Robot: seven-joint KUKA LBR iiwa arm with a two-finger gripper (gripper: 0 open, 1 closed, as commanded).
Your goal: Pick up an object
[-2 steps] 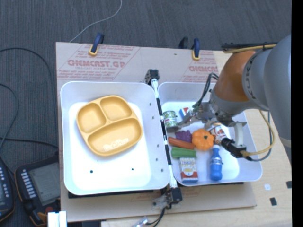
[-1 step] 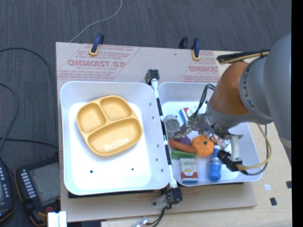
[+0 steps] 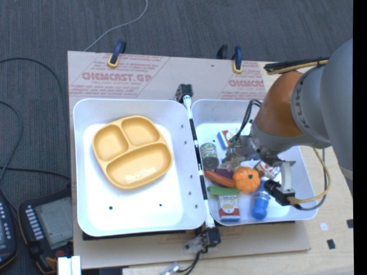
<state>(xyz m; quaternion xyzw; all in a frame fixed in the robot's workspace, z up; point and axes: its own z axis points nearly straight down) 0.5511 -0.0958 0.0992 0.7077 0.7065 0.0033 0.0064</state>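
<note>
The right bin [image 3: 307, 176] holds a heap of small objects. Among them are an orange pumpkin-shaped toy [image 3: 248, 179], a carrot [image 3: 219, 178], a blue bottle [image 3: 261, 204], a small printed box [image 3: 229, 207], a small can [image 3: 208, 152] and a blue-and-red packet [image 3: 223, 137]. My gripper [image 3: 238, 152] is low inside this bin, just above the pumpkin toy and to the right of the can. The wrist and its orange band [image 3: 281, 110] hide whatever lies under the gripper.
In the left bin [image 3: 86, 211] lies a yellow divided plate [image 3: 133, 150]. A ridge with clamps [image 3: 195, 148] separates the two bins. Cables run along the right bin's right side. The bench board [image 3: 114, 76] surrounds both bins.
</note>
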